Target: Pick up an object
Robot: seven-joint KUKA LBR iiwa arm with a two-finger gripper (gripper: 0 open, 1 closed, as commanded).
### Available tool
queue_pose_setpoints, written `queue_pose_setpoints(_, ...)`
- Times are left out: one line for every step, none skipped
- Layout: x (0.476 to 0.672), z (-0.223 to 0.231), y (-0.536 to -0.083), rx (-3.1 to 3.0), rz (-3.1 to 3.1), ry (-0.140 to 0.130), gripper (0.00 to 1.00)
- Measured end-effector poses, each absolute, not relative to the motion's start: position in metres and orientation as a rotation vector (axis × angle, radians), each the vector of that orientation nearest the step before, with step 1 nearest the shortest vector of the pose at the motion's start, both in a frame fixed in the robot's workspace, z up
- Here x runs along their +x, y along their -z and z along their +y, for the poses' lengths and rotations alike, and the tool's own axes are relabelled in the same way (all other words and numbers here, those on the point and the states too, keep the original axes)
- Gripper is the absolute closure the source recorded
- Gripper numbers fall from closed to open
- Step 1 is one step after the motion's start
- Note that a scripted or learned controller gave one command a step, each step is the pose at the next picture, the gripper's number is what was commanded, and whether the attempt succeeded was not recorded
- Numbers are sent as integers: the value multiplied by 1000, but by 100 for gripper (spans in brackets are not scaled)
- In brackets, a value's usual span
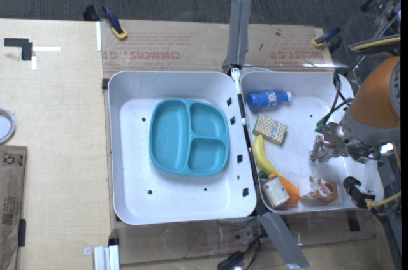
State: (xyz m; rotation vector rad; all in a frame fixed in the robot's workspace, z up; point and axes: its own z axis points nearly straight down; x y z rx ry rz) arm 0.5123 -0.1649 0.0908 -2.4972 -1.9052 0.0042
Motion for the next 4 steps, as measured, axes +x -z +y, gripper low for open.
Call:
queue_pose_setpoints(512, -165, -91, -2497, -1905, -4, 0)
queue_pose_setpoints(580, -129, -91, -2400, -2028, -3, 0)
queue_pose_setpoints(640, -135, -88, -2507, -1859, -41, 0)
queue_pose_setpoints(643, -134, -97, -2515, -1870, -25, 100)
